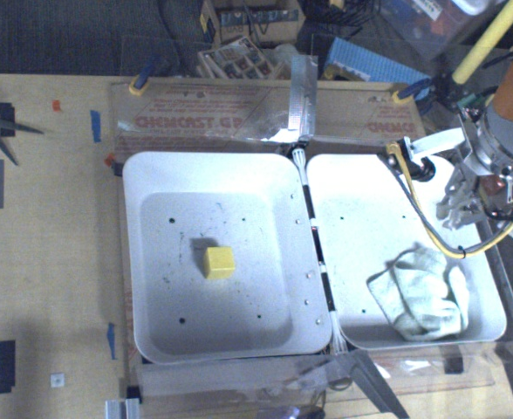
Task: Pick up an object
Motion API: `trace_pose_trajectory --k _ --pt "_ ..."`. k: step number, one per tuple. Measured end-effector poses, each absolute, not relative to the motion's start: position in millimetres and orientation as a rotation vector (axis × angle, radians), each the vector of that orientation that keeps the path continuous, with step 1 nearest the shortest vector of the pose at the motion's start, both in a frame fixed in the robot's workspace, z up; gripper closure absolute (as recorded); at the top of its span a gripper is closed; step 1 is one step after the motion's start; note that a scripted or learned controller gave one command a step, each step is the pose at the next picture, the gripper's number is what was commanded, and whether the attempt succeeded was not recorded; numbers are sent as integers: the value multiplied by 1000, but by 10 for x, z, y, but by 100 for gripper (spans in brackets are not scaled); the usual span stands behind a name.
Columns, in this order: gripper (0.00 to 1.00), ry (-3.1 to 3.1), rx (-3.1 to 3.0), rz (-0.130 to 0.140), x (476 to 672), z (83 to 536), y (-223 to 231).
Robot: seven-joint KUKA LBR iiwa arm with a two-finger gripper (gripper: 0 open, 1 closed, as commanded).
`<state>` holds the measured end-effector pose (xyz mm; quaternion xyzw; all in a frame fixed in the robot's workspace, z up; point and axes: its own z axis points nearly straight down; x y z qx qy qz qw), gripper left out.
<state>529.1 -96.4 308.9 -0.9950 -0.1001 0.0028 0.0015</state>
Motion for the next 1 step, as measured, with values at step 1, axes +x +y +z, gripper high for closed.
trace_pose_trajectory --k 1 --pt "100 -435 -3111 0 5774 4080 -739"
